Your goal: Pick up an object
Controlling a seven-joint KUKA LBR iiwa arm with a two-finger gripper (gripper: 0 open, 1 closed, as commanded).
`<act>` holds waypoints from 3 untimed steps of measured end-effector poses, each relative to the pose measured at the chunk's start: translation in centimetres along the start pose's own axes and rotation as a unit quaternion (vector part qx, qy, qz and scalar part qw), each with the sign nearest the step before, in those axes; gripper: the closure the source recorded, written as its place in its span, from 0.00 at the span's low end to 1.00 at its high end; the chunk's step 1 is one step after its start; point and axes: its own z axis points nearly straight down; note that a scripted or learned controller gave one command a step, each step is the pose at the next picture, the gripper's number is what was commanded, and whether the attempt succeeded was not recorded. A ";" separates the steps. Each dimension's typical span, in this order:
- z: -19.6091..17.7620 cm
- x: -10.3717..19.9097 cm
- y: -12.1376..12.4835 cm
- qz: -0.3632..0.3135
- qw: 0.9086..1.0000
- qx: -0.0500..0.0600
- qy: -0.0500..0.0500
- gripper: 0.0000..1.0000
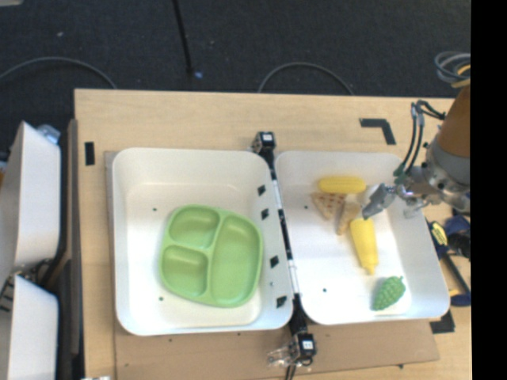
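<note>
From above, the right bin (pixel 412 295) serves as the anchor: inside it a yellow corn-like piece (pixel 364 243) lies near the middle, a second yellow piece (pixel 342 184) sits toward the far wall, a tan wedge (pixel 329 205) rests between them, and a green bumpy fruit (pixel 389 293) lies in the near right corner. The gripper (pixel 377 201) hangs over this bin just above the far end of the corn-like piece, and whether its jaws are spread or pressed together cannot be told. Beside the right bin, the left bin (pixel 131 212) holds a green divided tray (pixel 212 255)
</note>
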 end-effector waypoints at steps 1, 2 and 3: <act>-0.7 0.0 0.3 -0.002 1.000 -0.006 -0.001 0.00; 3.6 0.4 0.6 -0.001 1.000 -0.005 -0.002 0.00; 9.9 0.1 0.6 0.000 1.000 -0.004 -0.001 0.00</act>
